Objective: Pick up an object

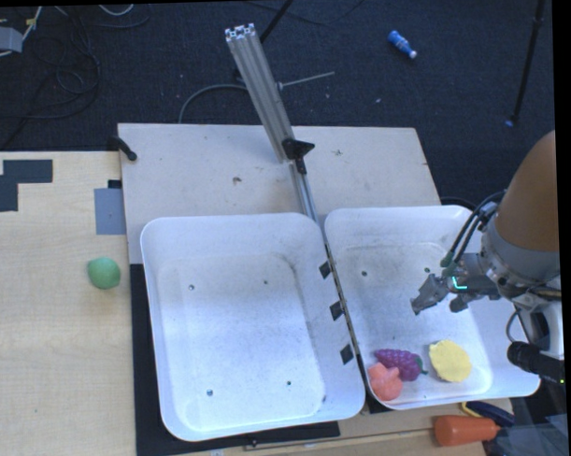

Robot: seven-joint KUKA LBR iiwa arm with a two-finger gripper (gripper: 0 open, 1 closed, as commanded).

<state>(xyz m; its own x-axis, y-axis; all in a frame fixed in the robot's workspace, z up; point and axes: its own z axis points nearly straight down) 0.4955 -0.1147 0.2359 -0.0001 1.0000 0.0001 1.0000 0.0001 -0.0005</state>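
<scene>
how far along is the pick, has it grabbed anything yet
Nothing looks picked. The end effector hovers over the right bin, nothing visible between its fingers. The yellow object, purple object and orange-pink object lie on the bin floor near the front edge. Left: descend, grasp one, lift.

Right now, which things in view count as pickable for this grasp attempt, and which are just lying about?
Job:
yellow object, purple object and orange-pink object, all in the right bin
gripper above that bin

Lying about:
green ball on the bench
blue item on the floor
orange item outside the bins
</scene>
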